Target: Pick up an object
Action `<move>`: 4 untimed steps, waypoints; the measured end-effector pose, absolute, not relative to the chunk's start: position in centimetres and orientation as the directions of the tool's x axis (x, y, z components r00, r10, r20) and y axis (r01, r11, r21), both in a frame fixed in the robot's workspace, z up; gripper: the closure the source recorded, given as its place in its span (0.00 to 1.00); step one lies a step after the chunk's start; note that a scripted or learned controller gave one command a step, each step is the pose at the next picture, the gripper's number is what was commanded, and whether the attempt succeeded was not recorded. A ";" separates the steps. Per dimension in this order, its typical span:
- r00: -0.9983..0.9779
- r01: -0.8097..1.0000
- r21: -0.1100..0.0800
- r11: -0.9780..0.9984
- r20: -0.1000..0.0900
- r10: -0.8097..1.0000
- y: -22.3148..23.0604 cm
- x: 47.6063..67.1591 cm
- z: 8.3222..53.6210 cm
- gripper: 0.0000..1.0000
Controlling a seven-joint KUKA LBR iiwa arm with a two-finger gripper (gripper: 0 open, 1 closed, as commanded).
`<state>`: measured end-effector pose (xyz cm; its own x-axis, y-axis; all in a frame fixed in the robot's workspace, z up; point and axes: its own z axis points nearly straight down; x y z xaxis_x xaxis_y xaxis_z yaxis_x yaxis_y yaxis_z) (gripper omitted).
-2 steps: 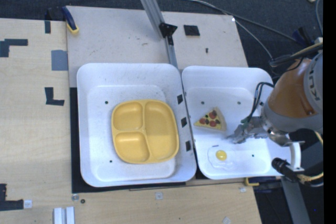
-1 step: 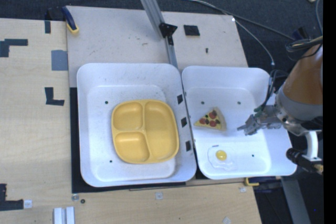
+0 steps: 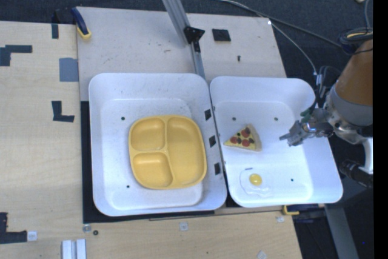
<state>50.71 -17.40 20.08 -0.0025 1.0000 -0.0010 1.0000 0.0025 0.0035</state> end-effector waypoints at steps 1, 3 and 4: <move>-0.002 1.000 0.006 0.002 -0.002 1.000 -17.5 50.6 26.4 1.00; -0.005 1.000 -0.002 0.005 0.001 1.000 -7.5 51.0 23.7 1.00; -0.004 1.000 -0.003 0.004 0.000 1.000 -3.2 50.5 23.4 1.00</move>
<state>50.46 -3.20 23.43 -0.0043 1.0000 0.0002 1.0000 0.0043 -0.0025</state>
